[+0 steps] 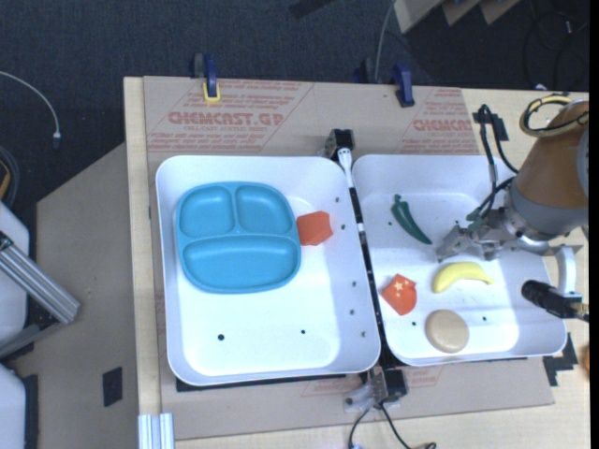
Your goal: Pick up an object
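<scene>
the left bin [187, 251] holds a blue divided plate [239, 237] and, just beside it, an orange block [314, 227]. the right bin [426, 181] holds a green pepper [409, 219], a banana [460, 275], a red piece [401, 294] and a tan round thing [446, 330]. the gripper [468, 241] is just above the banana; i cannot tell its state.

The grey arm [552, 181] reaches in from the right, orange band above the wrist, its gripper [463, 241] hanging low, pointing leftward.
</scene>
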`<state>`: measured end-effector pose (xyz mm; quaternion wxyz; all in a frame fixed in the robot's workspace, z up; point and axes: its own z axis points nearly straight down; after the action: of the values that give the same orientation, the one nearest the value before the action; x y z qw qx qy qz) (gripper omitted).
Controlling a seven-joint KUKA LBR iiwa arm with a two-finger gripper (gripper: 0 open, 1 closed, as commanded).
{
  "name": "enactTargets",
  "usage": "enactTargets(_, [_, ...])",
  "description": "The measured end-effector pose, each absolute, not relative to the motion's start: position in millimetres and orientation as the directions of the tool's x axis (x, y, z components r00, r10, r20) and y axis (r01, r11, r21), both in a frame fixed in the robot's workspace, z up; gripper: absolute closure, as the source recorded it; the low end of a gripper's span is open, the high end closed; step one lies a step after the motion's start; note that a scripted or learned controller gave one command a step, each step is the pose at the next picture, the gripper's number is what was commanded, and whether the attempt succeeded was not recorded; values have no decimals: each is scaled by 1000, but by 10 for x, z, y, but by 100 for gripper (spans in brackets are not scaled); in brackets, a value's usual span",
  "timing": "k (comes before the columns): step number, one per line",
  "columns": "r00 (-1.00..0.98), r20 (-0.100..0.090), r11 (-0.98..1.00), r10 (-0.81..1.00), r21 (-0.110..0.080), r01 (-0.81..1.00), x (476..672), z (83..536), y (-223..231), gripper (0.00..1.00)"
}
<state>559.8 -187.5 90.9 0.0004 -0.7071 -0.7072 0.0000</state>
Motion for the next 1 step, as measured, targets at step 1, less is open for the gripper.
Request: enactTargets(1, [0,-1,0,1000,1,1000,5597,993,-1877,100])
